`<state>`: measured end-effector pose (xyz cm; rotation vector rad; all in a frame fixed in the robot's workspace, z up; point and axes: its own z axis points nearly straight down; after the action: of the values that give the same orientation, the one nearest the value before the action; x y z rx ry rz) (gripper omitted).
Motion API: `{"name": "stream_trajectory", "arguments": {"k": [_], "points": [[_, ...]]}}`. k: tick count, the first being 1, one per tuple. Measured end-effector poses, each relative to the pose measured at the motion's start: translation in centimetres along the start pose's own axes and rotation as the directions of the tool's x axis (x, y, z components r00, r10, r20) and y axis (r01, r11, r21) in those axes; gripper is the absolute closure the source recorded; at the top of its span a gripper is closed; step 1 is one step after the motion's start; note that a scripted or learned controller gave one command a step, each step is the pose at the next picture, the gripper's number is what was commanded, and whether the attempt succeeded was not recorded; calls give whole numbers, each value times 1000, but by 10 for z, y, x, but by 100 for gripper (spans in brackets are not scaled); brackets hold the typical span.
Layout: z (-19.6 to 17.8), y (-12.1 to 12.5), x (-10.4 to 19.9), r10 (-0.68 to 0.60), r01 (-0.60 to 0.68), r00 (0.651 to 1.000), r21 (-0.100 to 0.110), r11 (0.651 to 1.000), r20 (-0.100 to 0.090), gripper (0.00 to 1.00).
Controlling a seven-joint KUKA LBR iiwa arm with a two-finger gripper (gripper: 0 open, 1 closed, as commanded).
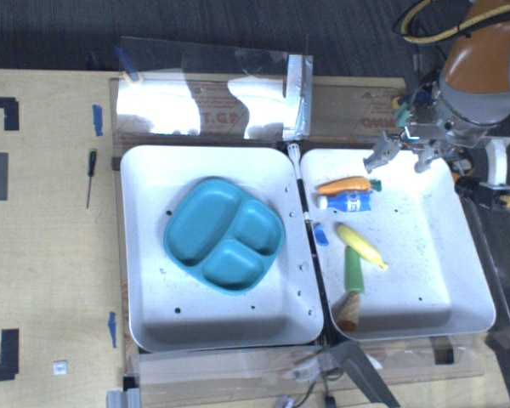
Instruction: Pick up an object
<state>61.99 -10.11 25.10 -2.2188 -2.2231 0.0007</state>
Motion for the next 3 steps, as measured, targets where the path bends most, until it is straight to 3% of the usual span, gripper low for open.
{"name": "stream_trajectory", "arguments": {"k": [1,2,3], "points": [[70,-3,53,-47,47,999,7,999,-2,0],[133,-41,-1,-163,163,987,5,987,0,0],[163,-64,4,-417,417,909,-7,909,3,0]]}}
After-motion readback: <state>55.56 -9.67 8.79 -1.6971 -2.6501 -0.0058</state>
